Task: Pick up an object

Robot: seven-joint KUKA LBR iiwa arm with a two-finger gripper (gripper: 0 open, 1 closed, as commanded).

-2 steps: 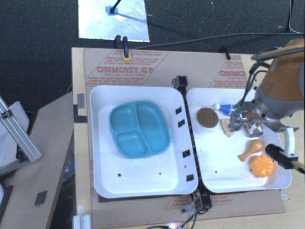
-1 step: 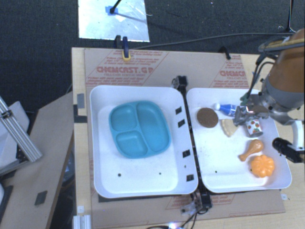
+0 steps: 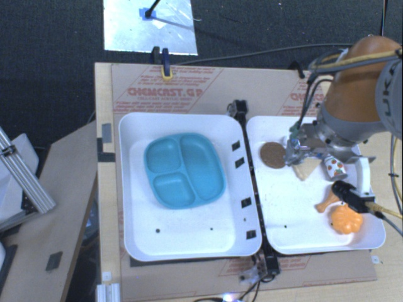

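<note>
Hovering low over the right bin, the gripper sits between 2 candidates: a brown disc touching or just left of it, and a pale wedge just right and nearer. Whether its jaws are open or closed cannot be told. Likeliest target, judging by closeness, is the disc, lying flat, with no long axis.

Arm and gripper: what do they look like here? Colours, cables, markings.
The arm has a rounded orange band above grey wrist housing, with dark lettering on the grey part at the frame's edge. Thin cables, one yellowish, run across the orange section. The gripper is small, metallic silver-grey. A black block with a yellow tip sits lower down.
</note>
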